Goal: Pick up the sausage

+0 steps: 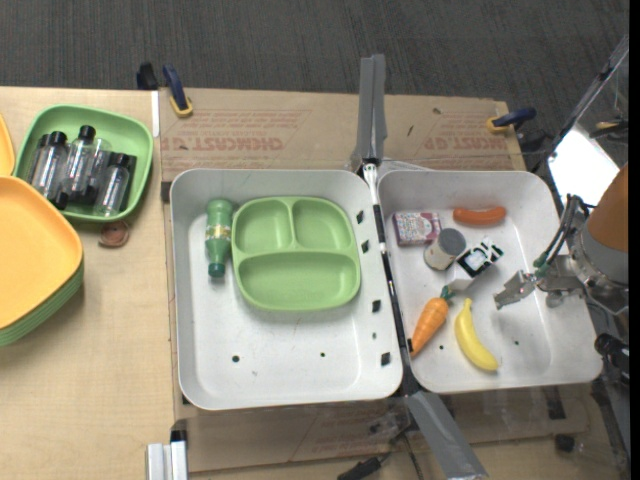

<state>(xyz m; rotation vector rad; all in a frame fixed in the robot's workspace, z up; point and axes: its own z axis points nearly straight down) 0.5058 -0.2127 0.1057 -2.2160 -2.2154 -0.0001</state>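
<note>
The sausage (479, 214) is seen lying on its side near the far edge of the right bin (535, 358), just beside a small pink packet (415, 227) and apart from everything else. The gripper (517, 290) is held low over the same bin, nearer the front and right, with bare bin floor beneath it; nothing is seen between its parts, and whether the fingers are spread or closed cannot be told at this size. For the step in hand, the gripper would best be carried toward the far wall and turned so that the sausage is taken across its short width, at its middle, with the packet and the bin wall kept clear; a shallow, centred descent is judged safest, since a round, smooth thing may roll aside. Counted in the right bin: one sausage, one packet, one carrot (430, 321), one banana (475, 336), one grey round thing (444, 248), one black-and-white thing (479, 258). In the left bin (200, 358): one green divided plate (296, 251) and one green bottle (218, 236).
</note>
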